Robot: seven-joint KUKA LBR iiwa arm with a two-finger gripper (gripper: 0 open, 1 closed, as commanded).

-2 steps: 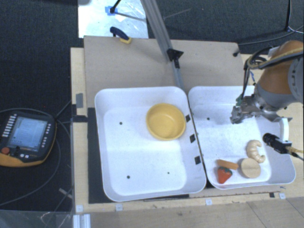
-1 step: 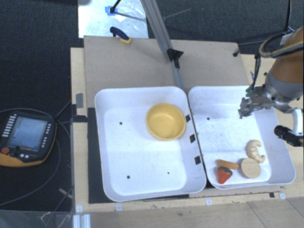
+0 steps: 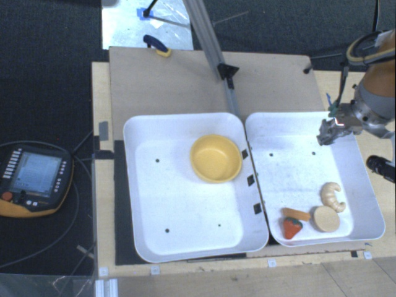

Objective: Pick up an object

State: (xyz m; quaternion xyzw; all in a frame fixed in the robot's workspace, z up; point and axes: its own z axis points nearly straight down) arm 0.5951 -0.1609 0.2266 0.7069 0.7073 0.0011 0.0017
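White plastic, shallow and rounded at the corners, makes up both bins on the tan tabletop [image 3: 154, 79]. The left white bin [image 3: 154, 228] contains one round yellow bowl [image 3: 215, 158], upright, sitting toward the bin's upper right area and apart from the walls. The right white bin [image 3: 291, 159] holds four small items grouped near its lower right corner: a pale curved croissant-shaped piece [image 3: 332, 195], a round tan disc [image 3: 326, 219] just below and touching or nearly touching it, a short orange stick-shaped piece [image 3: 296, 213] to the disc's left, and a red strawberry-shaped piece [image 3: 292, 228] directly under that stick. The grey arm [image 3: 377, 101] enters from the right, and its dark hand [image 3: 329, 132] is positioned over the upper right part of the right bin, near the bin's right wall and well apart from the grouped items. Whether the hand is open or closed cannot be determined; nothing is seen held in it. A grey metal pole [image 3: 207, 33] slants across the board above the bins. An orange-edged control pendant [image 3: 34, 178] lies on the dark floor to the left.
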